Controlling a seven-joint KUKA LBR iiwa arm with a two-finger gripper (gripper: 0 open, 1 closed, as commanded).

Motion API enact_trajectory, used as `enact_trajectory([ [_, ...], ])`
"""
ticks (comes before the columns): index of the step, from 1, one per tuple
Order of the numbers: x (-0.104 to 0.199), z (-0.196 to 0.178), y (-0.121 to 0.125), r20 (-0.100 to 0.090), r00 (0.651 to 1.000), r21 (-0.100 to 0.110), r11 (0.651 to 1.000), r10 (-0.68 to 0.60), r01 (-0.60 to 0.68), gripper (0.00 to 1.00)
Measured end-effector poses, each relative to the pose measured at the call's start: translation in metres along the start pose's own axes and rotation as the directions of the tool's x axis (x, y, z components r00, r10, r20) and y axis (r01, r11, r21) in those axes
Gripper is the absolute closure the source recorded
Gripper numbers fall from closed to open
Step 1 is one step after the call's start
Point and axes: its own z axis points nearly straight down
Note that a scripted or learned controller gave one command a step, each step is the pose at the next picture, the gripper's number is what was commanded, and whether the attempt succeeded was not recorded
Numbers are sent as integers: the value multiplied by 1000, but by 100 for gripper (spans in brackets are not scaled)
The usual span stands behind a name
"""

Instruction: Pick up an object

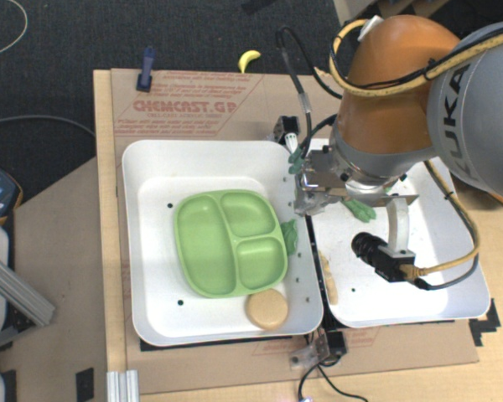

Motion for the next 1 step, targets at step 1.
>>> enact_trajectory([
  [1, -16, -162, -28, -6, 1000, -30, 1000, -3, 3, 100],
])
